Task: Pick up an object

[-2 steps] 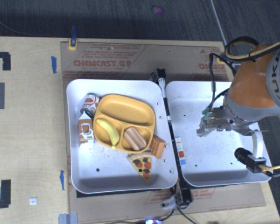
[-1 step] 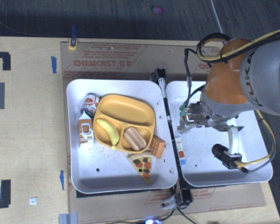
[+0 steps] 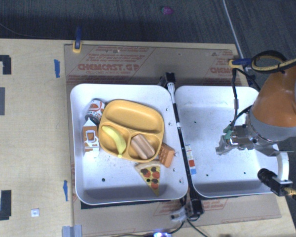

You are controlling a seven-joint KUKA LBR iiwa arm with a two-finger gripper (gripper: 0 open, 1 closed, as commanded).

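Objects for picking all sat in the left bin: a yellow divided plate w/ a banana and a hot dog in its front compartments, a pizza slice just in front of it, a can and a small carton at its left edge, a brown piece at its right. Gripper hung over the right bin, well apart from them; fingers too small and blurred, can't tell if released or clenched, and apparently nothing was between them.
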